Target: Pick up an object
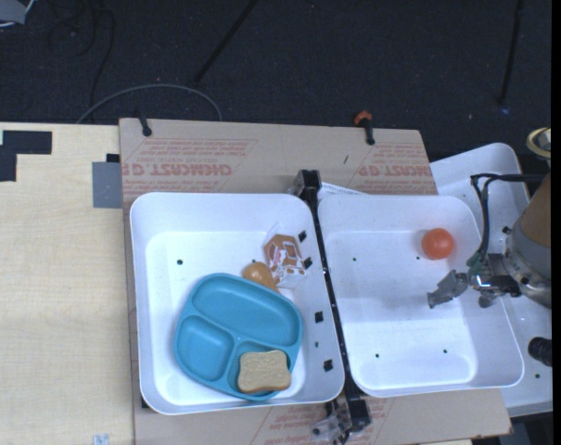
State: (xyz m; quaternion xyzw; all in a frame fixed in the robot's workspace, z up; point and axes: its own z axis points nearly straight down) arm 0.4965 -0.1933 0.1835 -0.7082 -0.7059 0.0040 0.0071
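Two bins: left bin (159, 248) contains one blue tray (220, 327), one bread slice (263, 372), one orange item (258, 273), one wrapper (284, 252). Right bin (391, 360) contains one orange ball (438, 244). Arm (540, 239) enters from right; claw (444, 292) sits low, just below the ball; finger state indeterminate.

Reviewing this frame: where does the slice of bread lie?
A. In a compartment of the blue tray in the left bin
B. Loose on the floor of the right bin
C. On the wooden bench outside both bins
A: the slice of bread sits in a near compartment of the blue tray, inside the left bin.
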